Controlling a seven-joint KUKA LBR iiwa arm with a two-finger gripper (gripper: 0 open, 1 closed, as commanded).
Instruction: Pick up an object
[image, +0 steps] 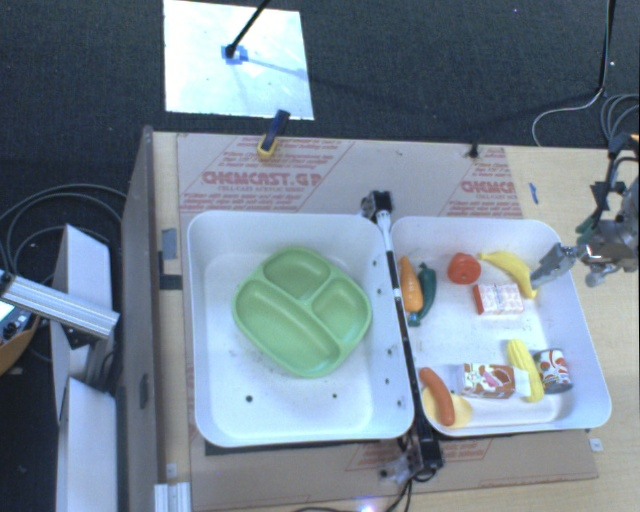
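We see the end effector (553, 264) over the right bin's (590, 360) far right corner, just beside the banana (508, 270); we cannot tell its state. Near it lie a tomato (463, 267) and a small red-and-white carton (498, 299). A carrot (410, 285) lies along that bin's left edge. The left bin (215, 300) holds a green divided plate (302, 311).

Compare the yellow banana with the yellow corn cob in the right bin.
The curved yellow banana is smooth and lies near the bin's far side, close to the gripper. The straight yellow corn cob looks ridged and lies near the front, between a carton and a can. Both are yellow, elongated toy foods.
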